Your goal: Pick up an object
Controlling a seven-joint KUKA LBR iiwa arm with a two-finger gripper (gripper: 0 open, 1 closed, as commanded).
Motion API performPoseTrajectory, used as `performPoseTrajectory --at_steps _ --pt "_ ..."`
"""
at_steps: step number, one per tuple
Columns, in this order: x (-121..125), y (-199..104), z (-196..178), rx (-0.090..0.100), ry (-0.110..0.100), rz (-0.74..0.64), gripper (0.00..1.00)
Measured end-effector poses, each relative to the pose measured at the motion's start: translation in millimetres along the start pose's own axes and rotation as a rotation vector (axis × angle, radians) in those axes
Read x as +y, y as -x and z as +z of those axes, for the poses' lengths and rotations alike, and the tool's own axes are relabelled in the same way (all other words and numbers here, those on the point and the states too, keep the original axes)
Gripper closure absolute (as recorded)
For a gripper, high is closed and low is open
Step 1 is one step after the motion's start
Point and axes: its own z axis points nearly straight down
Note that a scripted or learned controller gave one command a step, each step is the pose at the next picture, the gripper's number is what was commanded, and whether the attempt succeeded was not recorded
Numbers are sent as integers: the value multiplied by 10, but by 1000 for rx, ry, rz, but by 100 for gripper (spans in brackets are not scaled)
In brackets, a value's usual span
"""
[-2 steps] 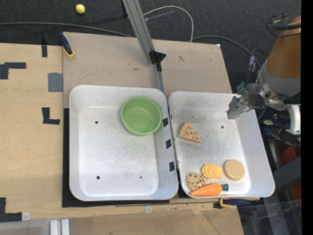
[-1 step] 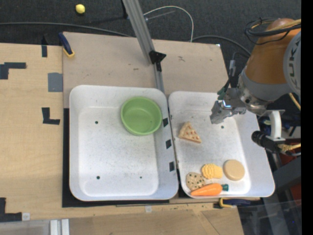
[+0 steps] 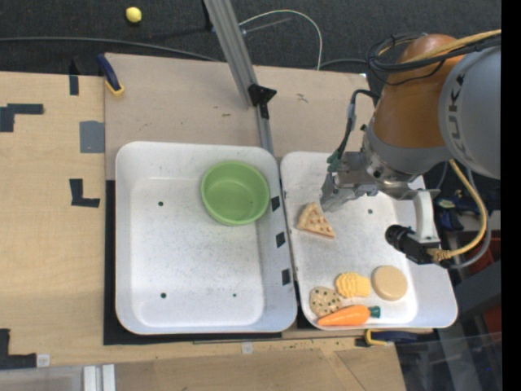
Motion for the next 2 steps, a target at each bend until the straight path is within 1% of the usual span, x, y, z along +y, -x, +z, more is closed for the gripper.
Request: performPoseTrajectory --at_steps 1,2 --pt "-140 -464 181 -1 -2 2 100" --pt "-317 -1086 225 -1 -2 -1 100"
